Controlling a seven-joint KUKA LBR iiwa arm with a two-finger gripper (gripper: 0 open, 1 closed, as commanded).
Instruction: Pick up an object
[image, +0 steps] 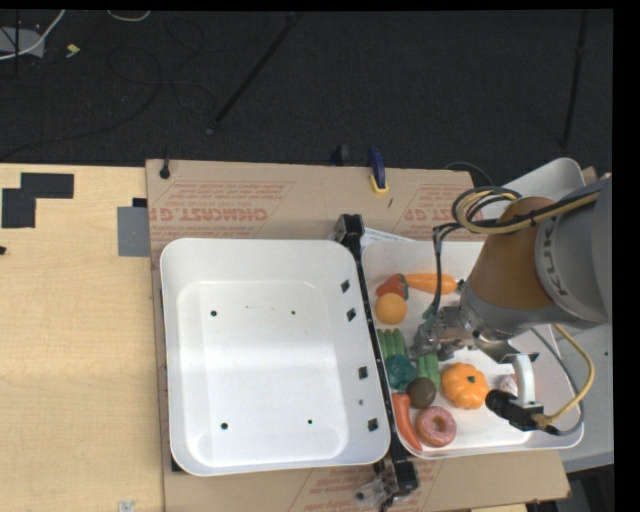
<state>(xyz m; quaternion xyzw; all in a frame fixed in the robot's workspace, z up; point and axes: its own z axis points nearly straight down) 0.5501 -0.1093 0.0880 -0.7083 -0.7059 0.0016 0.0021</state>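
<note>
Arm (520, 270) bent low over right bin (560, 435), claw (432, 338) state unclear.

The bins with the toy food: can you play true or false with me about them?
1. The toy food lies in the right bin. True.
2. The small pumpkin is blue. False: it is orange.
3. A pink doughnut lies near the front edge of the right bin. True.
4. The carrot lies in the left bin. False: it lies in the right bin, near the back.
5. The arm's gripper is over the right bin, close to the green pieces. True.
6. The pumpkin sits beside the carrot at the back. False: it sits toward the front, next to a brown ball.
</note>
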